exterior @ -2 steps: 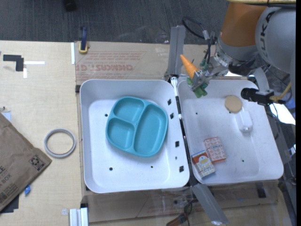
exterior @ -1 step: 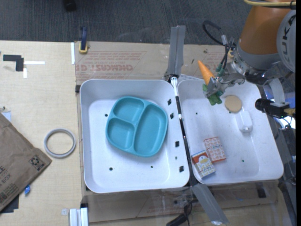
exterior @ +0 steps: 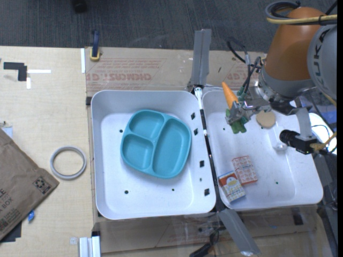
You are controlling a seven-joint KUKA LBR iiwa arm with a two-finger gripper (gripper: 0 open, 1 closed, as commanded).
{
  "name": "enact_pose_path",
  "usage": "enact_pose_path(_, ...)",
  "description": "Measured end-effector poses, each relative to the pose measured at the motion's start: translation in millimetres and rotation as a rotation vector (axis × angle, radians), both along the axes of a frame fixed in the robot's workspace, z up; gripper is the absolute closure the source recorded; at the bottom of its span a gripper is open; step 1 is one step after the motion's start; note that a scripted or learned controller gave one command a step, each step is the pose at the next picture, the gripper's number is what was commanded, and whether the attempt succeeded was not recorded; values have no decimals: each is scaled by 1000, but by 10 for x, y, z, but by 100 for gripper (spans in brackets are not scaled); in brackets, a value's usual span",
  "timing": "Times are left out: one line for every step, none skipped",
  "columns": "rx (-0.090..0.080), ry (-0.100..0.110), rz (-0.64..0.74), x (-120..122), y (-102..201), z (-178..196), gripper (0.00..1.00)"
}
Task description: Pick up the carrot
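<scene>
From above, two white bins sit side by side on the counter [exterior: 48, 116]. The left bin [exterior: 107, 197] holds a blue plate [exterior: 156, 143] with three parts. The right bin [exterior: 300, 189] holds two small red and white boxes: one box [exterior: 245, 169] lies near the middle, and the other box [exterior: 231, 187] lies just beside it at the bin's near left edge. A round tan thing [exterior: 266, 120] lies near the top of this bin.

The carrot [exterior: 230, 95] is at the top left of the right bin, with its green leaves [exterior: 237, 123] pointing down. The tool [exterior: 239, 104] is right at the carrot, and its fingers look pinched on it. A grey tape ring [exterior: 68, 161] lies on the counter, left of the bins.
</scene>
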State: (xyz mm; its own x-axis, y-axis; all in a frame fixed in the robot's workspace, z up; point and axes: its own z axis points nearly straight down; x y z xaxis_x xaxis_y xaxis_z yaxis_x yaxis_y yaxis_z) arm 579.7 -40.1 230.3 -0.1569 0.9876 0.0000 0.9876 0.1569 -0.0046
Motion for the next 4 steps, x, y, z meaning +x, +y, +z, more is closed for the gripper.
enact_pose_path(-1,-3,-55,789,-581,-462,100)
enact_pose_path(-1,-4,112,171,-1000,1121,100)
enact_pose_path(1,-3,493,133,-1209,1001,100)
enact_pose_path(1,-4,494,581,-752,106,100)
